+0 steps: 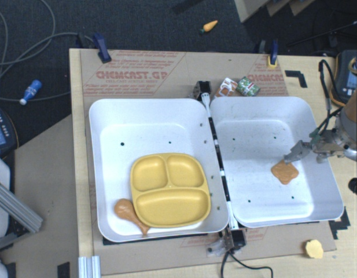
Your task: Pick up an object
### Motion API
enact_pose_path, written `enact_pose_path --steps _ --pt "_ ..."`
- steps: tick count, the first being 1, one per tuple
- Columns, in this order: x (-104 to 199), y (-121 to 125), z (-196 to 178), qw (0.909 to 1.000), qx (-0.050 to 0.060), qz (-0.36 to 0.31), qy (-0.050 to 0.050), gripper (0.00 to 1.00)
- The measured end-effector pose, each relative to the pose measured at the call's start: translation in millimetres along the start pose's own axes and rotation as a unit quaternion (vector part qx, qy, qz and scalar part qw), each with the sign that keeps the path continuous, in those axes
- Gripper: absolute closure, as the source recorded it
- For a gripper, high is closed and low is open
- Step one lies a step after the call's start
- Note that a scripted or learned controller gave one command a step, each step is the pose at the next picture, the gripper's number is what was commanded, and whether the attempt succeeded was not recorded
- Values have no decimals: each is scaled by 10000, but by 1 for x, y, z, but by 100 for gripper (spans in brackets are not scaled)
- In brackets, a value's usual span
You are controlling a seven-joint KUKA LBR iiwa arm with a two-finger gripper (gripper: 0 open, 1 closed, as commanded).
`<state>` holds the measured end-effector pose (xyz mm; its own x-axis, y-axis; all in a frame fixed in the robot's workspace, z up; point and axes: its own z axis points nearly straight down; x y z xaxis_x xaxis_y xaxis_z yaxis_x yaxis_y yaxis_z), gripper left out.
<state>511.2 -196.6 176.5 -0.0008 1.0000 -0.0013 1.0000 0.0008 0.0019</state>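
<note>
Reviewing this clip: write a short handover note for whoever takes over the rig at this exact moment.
Tool: low in the right bin, tip right beside the tan food piece; open or shut can't be told, and nothing visibly held.
Left bin: yellow divided plate with a toy drumstick at its lower-left edge.
Done: approach to the tan piece.
Left: grasp and lift it.

Dark carpeted floor (137, 10) lies beyond the counter (166, 68), whose brown top carries red printed lettering. Two blue clamps (100, 47) grip the counter's far edge. On the floor left of the counter lie grey cables (28, 39) and a small blue bottle (31, 90); beyond the far edge, an orange scrap (210, 25).
</note>
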Motion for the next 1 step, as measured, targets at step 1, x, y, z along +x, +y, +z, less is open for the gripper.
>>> enact_pose_path --steps 1 --pt "29 16 93 10000 26 -11 13 0"
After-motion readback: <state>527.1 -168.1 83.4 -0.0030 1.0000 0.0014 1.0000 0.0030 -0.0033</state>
